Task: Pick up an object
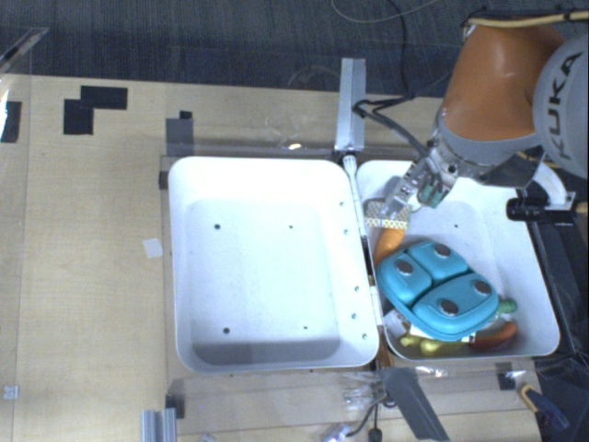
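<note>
Right white bin [543, 311], gripper [391, 212] over orange object [389, 240], perhaps carrot-shaped, grip unclear

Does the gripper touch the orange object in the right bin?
Cannot tell. In the camera view the gripper overlaps the orange object's top end, hiding any contact or gap.

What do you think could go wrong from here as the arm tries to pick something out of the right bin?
1. The end effector sits close to the divider between the bins, so a descent here may clip that wall.
2. The orange object below it is partly tucked under the large blue tray-like toy, which could block or spoil a grasp.
3. The smaller items lie crowded beneath the blue toy, so lifting one might drag others along.
</note>
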You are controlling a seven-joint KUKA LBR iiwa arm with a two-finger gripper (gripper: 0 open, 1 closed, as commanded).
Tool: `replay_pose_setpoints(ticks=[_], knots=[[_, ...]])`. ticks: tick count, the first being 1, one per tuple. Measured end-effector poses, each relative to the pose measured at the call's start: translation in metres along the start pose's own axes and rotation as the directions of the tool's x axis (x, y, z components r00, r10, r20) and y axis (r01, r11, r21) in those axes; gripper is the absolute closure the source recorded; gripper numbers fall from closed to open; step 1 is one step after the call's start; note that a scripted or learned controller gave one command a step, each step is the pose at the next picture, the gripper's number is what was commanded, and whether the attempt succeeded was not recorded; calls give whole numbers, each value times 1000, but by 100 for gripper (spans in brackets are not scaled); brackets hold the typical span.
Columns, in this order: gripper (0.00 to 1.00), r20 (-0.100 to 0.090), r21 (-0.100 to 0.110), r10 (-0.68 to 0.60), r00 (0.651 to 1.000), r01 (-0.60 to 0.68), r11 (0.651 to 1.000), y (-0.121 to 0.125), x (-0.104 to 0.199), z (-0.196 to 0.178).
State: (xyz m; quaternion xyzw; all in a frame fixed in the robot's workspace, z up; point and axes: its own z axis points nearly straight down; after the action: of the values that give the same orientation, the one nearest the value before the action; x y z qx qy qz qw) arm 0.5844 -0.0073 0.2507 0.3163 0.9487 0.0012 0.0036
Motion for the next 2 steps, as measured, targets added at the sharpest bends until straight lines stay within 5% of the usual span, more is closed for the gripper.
replay_pose_setpoints(ticks=[1,2], knots=[[100,2,-2,-160,987,160,987,59,-15,-15],[100,6,-3,-551,835,551,835,93,-19,-62]])
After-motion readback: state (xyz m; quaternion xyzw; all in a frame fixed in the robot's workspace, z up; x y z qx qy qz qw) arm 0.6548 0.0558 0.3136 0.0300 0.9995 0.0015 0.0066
